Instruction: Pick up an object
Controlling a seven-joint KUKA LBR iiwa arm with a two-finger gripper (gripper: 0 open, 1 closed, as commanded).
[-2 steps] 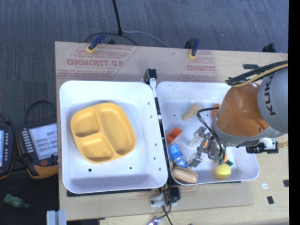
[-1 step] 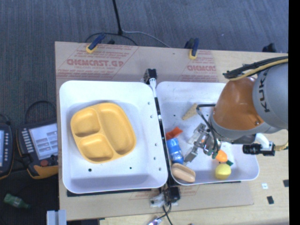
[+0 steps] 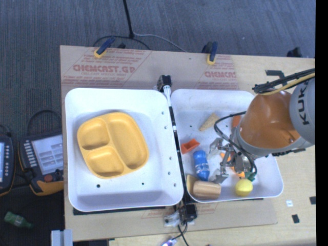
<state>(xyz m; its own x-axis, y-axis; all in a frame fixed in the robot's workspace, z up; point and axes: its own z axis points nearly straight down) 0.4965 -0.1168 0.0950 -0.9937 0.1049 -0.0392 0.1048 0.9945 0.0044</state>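
Observation:
My gripper [image 3: 221,162] hangs low over the middle of the right bin [image 3: 266,192], under the orange wrist band. Its fingers stand open, one fingertip [image 3: 217,147] toward the back and one toward the front, and I see nothing between them. A blue bottle [image 3: 201,164] lies just left of the gripper. In front of it rests a tan wooden cylinder [image 3: 205,189]. A yellow lemon [image 3: 244,187] sits at the front right, with a small orange and green piece [image 3: 246,176] just behind it. The arm hides part of the bin's right side.
A small red-orange block [image 3: 189,146] lies by the divider, and a beige wedge [image 3: 208,121] lies further back. An orange piece [image 3: 236,121] peeks out beside the arm. The left bin [image 3: 77,101] holds a yellow divided plate [image 3: 112,144].

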